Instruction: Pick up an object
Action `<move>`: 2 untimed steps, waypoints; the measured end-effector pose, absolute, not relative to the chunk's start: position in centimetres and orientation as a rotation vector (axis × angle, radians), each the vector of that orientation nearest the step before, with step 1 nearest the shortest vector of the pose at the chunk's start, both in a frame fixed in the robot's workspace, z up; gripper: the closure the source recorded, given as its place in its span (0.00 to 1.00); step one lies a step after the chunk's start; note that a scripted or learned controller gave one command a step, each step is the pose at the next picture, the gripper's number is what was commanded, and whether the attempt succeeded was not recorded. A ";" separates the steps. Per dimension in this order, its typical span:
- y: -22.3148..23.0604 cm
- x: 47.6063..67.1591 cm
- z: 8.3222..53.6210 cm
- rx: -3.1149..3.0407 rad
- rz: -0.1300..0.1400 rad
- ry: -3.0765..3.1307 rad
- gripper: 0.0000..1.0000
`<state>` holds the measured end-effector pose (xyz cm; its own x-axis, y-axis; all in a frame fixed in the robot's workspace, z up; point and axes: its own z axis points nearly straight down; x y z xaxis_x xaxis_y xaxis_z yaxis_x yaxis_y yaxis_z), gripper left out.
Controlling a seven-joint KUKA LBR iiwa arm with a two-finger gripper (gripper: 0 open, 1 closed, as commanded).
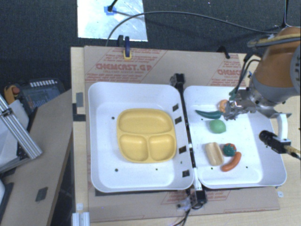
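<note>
The pincer [231, 108] is hovering low over the far part of the right bin [270, 173], beside the dark green pepper [207, 113]; I cannot tell how it is set. Nothing is being lifted, so it is approaching. Next it is needing a clean descent onto the pepper, clear of the green ball [217, 125]

Fixed overhead camera, slanted down, both bins [136, 91] framed

floor: dark carpet [37, 22] | silver sheet [112, 13] | bench: tan board [155, 62] | side table [37, 159]
</note>
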<state>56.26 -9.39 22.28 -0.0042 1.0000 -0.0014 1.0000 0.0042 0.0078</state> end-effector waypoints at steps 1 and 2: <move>-9.1 57.1 28.4 2.210 0.008 2.223 1.00; -9.2 57.2 30.1 2.214 0.004 2.224 1.00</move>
<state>57.23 -9.15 30.06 -0.0046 1.0000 -0.0007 1.0000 0.0046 0.0045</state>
